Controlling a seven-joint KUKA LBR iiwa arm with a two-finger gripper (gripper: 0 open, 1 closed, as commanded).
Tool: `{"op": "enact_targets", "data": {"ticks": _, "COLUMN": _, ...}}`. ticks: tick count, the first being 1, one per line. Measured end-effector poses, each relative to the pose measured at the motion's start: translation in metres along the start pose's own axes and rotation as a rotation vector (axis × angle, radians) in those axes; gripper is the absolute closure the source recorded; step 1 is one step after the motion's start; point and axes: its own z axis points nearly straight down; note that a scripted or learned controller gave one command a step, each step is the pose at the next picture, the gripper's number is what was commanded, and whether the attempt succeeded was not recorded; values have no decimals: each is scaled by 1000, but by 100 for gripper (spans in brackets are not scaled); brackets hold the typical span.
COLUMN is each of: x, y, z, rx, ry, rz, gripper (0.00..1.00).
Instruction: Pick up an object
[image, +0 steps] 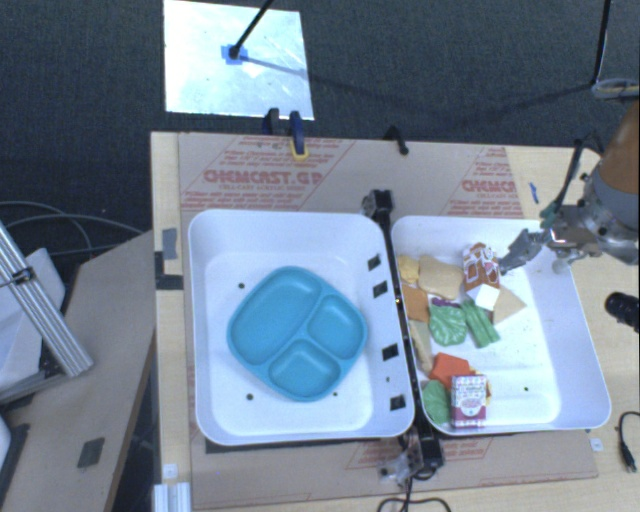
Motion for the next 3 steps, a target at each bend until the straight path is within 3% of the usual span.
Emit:
{"op": "enact_targets", "data": {"ticks": 1, "x": 64, "y": -37, "z": 151, "rx": 15, "ry": 6, "rz": -5, "gripper": 0}}
{"op": "enact_targets", "data": {"ticks": 2, "x": 35, "y": -6, "z": 165, "rx": -7, "ry": -1, "rz": 2, "gripper": 0}}
{"op": "enact_targets", "data": {"ticks": 3, "x": 32, "y": -3, "z": 152, "rx": -20, "ry": -10, "rz": 4, "gripper": 100}}
